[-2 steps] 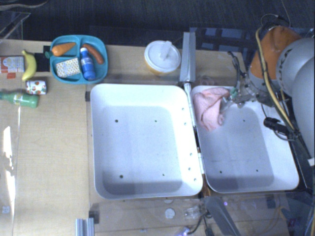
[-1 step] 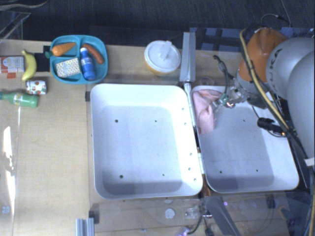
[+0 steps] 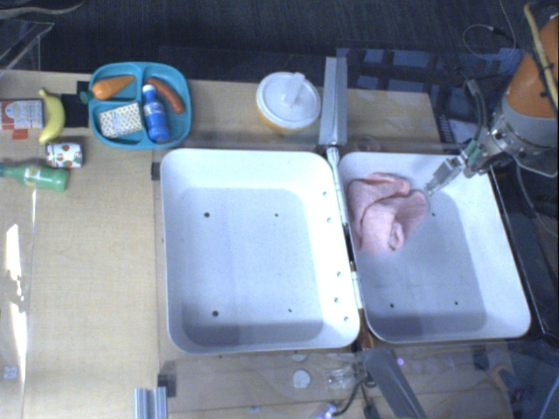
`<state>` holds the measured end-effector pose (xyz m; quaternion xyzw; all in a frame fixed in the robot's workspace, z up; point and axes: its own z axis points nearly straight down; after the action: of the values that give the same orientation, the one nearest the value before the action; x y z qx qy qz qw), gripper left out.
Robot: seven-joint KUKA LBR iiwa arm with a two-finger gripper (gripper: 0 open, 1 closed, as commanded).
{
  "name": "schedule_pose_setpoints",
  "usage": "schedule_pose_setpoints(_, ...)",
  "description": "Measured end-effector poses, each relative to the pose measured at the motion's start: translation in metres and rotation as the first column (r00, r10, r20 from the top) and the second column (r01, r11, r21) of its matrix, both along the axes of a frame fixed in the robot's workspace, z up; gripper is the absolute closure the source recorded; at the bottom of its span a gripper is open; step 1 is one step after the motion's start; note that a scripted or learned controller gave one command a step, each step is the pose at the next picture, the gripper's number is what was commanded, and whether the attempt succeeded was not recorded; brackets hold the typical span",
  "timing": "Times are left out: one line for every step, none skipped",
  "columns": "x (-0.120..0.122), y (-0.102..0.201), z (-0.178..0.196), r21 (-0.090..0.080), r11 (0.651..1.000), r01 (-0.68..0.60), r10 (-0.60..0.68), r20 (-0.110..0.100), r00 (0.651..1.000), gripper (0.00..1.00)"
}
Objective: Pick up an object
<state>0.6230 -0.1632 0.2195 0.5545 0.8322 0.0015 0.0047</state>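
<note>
Pink cloth (image 3: 384, 212) sat unlifted in the right bin (image 3: 472, 312), crumpled near its left wall.
Gripper (image 3: 439, 178) was at the cloth's upper-right edge; fingers too small to read, can't tell open or closed. No grasp visible, so the pick was not yet done.

Bench surface (image 3: 79, 278) is pale wood-tone, extending well left of the pincer. Beyond its far edge lies dark carpeted floor (image 3: 262, 11), above the pincer in the view. A metal rail (image 3: 331, 103) runs between the bins' far ends, left of the pincer. Bright glare marks the bench's far-left edge.
</note>
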Motion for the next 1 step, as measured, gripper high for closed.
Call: schedule_pose_setpoints(-0.0161, 0.0546, -0.1186, 0.001, 1.0, -0.012, 0.012, 0.007, 1.0, 0.0)
